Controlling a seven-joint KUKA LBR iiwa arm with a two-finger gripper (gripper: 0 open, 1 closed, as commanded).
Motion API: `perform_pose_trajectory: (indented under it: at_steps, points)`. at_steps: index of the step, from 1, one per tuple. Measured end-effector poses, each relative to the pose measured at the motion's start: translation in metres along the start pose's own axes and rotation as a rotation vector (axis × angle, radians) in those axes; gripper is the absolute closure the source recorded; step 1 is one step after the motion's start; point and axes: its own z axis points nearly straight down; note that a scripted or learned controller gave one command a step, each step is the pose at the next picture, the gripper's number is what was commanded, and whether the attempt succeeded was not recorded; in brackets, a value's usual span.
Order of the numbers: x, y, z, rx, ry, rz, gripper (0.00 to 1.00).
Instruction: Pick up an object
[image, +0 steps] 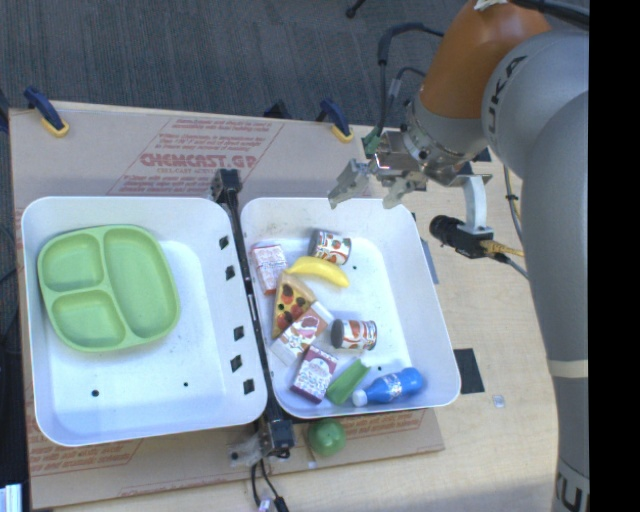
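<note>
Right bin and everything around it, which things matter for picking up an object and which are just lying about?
For the job:
gripper, open above the right bin's far rim
banana
two cans
blue bottle
cartons

Lying about:
green tray in the left bin
green ball outside the bins
blue clamps

dark grey carpet (200, 50), brown cardboard sheet (130, 150), blue clamps (45, 110)

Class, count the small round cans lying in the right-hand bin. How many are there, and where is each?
2. One can lies near the bin's far side, just beyond the banana. The other can lies nearer the middle, beyond the blue bottle. Nothing suggests a hidden third.
</note>
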Motion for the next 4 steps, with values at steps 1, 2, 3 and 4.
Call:
perform_pose_trajectory:
  at_steps: [1, 2, 3, 4]
  points:
    - [0.036, -0.035, 0.122, 0.003, 0.001, -0.001, 0.0]
    - [0.038, -0.031, 0.173, -0.004, 0.0, -0.001, 0.0]
    - [0.04, -0.029, 0.161, -0.007, 0.003, -0.004, 1.0]
    - [0.046, -0.076, 0.043, -0.004, 0.0, 0.001, 1.0]
